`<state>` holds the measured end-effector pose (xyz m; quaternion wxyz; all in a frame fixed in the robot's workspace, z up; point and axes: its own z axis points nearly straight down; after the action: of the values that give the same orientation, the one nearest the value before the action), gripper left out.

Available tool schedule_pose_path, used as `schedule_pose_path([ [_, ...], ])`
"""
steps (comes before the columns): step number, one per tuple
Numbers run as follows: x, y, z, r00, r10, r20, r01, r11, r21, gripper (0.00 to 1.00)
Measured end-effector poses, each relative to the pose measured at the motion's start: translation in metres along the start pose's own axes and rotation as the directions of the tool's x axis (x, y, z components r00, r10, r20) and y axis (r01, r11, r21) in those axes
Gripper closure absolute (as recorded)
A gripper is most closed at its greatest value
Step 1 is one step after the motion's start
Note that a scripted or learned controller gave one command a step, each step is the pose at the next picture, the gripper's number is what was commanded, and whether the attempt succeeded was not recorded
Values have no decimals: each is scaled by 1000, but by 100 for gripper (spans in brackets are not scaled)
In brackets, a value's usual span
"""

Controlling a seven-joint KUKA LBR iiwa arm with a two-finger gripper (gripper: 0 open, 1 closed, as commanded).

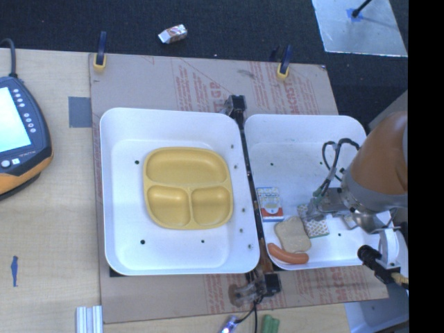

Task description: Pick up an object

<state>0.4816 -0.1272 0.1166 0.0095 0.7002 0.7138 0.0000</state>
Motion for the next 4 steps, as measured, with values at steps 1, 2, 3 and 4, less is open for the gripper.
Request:
schedule_pose_path([
  [1,0,0,0,1000,0,0,0,1000,0,0],
  [2,11,-3,21,1000,15,-5,-15,1000,6,0],
  [3,8,-2,10,1000,10,-1,-10,1000,3,100],
  [4,8,-2,10,1000,9,0,-9,1000,3,0],
])
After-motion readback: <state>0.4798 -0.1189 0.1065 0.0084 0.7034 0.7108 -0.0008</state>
